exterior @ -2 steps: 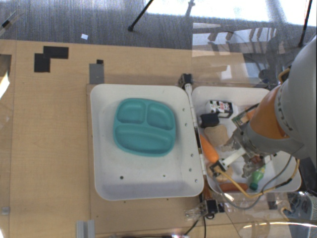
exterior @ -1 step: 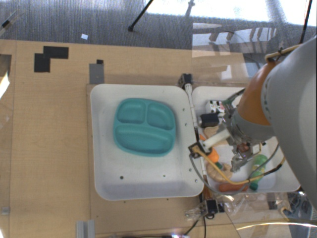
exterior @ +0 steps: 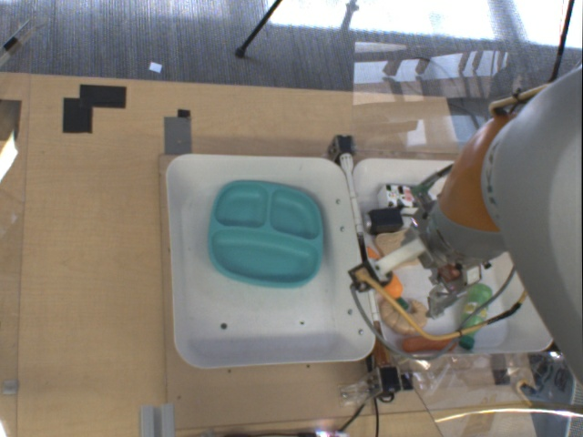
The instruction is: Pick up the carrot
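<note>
The carrot (exterior: pixel 391 288) is a small orange piece lying near the left wall of the right bin (exterior: pixel 524 335), partly tucked beneath a white cylindrical part. My gripper (exterior: pixel 444 289) hangs under the grey wrist and orange band, low over the middle of the right bin, just right of the carrot. The wrist hides much of the bin's middle. Nothing shows as lifted off the bin floor.
Around the carrot the right bin holds a green item (exterior: pixel 475 303), a reddish sausage shape (exterior: pixel 426 342), a beige piece (exterior: pixel 401 313) and a black-and-white object (exterior: pixel 393 195). A teal divided plate (exterior: pixel 266 233) lies in the left bin (exterior: pixel 196 335). Cables run along the divider between the bins.
</note>
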